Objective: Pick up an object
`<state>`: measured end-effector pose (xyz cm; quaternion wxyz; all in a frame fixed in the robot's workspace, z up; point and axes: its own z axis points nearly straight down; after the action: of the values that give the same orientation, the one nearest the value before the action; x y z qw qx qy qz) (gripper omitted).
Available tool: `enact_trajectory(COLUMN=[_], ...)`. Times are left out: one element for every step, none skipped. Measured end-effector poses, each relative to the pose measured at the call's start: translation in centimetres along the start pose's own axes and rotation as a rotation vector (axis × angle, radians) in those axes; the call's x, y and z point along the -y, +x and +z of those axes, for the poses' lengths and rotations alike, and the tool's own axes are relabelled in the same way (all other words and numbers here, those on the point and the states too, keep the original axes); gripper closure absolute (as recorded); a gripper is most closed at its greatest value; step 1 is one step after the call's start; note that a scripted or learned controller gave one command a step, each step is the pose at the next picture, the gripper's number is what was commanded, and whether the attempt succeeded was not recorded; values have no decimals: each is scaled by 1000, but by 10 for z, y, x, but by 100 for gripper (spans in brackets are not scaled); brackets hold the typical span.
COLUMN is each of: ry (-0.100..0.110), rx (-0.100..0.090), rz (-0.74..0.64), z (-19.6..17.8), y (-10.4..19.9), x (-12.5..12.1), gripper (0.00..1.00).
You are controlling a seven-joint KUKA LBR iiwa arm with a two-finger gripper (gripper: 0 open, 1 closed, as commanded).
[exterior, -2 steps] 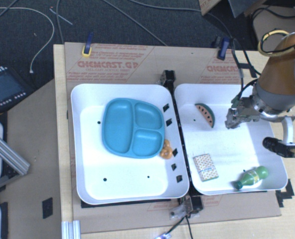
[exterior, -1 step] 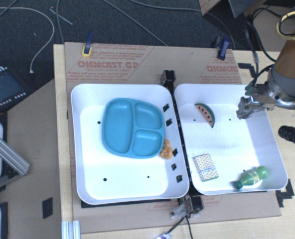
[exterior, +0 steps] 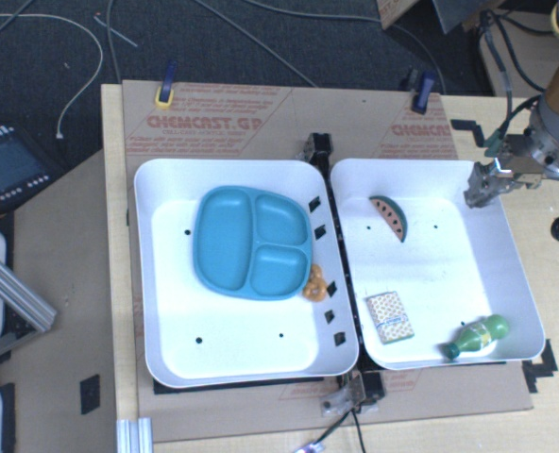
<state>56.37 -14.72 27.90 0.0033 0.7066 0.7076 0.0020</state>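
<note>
Hovering over the upper right rim of the right bin (exterior: 520, 253), the gripper (exterior: 478, 192) carries nothing, and whether it is spread or closed cannot be told from this angle. Three candidates lie in that bin: a watermelon slice (exterior: 390, 217) near the top, a patterned packet (exterior: 390, 316) lower down, and a green bottle (exterior: 476, 337) on its side in the lower right corner. The left bin (exterior: 157, 281) bears a blue divided plate (exterior: 252, 243) with a small orange piece (exterior: 314, 286) touching its lower right edge. The pick appears to be at the approach step, with no object yet chosen or touched. Next, the arm would likely need to move in over one item, the watermelon slice being nearest, and descend squarely upon it.
</note>
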Motion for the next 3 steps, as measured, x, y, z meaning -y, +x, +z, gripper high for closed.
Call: enact_trajectory(ry=[11, 10, 12], rx=[-5, -5, -5], rz=[-2, -4, -3], z=[7, 17, 36], y=[44, 89, 144], x=[21, 24, 37], gripper=[100, 100, 100])
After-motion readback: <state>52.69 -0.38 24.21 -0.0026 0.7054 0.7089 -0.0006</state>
